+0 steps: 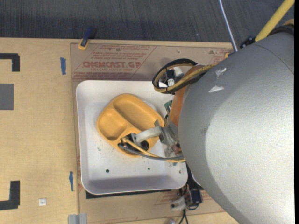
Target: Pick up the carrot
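a yellow dish [126,111] with two hollows lies in the white bin [85,125], toward the bin's far right part. the grey arm [233,125] comes in from the dish's right and looms over everything on that side, and its wrist is down at the dish's near right edge. the claw [168,143] sits just off that edge, low over the bin floor and tucked under the arm's bulk. i cannot tell whether it is spread, pressed together or pinching anything.

as for the carrot, i cannot tell where it lies. an orange patch [174,110] shows just right of the dish with a scrap of green [167,107] against it, but it may be the arm's own band.

on the near side of the dish a few dark specks [107,171] dot the bin floor. far beyond the dish, on the brown bench [37,125], lies a small blue and yellow thing [86,37], and a strip of blue tape [63,65] sits off to the dish's far left.
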Available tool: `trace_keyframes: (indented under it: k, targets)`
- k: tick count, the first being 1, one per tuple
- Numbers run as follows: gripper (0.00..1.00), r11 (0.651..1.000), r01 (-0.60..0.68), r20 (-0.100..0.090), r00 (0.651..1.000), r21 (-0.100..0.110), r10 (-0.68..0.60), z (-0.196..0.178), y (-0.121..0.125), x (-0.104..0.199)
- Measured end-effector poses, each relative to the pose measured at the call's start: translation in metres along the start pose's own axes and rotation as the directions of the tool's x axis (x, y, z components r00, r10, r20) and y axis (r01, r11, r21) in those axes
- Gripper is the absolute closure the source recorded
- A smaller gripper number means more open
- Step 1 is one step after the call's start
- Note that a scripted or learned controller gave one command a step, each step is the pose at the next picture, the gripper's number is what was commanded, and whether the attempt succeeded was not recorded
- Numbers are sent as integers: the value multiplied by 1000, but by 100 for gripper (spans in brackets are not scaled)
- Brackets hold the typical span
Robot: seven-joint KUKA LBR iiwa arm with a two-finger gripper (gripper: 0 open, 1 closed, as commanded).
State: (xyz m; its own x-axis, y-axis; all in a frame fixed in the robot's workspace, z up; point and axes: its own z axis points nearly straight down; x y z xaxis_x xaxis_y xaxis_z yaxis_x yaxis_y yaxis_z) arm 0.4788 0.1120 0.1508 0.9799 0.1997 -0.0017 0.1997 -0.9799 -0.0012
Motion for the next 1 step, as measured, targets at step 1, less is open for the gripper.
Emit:
trace_keyframes:
  k: [1]
  targets:
    - [100, 1000, -1, -2, 1000, -1, 1, -60, -76, 16]
